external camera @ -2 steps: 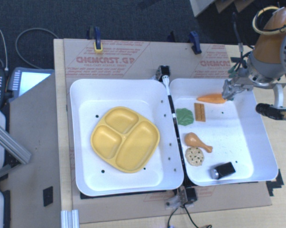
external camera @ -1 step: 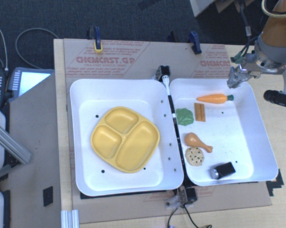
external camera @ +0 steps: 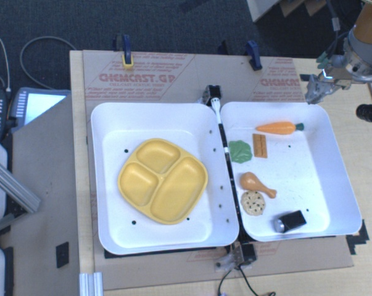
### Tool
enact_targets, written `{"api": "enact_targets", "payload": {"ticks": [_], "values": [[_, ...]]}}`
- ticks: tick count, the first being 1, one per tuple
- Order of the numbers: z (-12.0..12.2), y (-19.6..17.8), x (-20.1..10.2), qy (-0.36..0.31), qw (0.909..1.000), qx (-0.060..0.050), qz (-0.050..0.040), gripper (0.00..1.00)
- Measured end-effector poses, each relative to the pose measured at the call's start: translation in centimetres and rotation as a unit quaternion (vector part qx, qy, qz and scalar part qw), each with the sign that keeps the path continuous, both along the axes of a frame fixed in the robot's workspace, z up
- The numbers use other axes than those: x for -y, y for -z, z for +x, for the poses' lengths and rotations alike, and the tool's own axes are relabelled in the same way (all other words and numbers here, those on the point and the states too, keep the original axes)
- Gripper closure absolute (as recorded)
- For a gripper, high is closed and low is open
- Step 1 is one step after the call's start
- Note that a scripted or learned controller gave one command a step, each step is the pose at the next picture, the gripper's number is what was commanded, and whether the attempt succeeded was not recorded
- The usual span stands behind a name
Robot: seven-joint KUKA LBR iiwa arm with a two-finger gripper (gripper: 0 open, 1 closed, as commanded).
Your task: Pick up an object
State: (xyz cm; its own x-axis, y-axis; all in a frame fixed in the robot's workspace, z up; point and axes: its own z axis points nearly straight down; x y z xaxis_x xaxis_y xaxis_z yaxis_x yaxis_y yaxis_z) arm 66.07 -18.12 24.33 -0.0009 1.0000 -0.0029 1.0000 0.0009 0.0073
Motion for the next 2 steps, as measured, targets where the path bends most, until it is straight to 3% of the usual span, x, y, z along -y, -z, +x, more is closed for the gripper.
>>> {"api": "enact_targets", "payload": {"ticks": [2], "values": [[-0.9, 0.5, -10.1, -0.001, 1.0, -0.005, 0.0017, 1.0]]}}
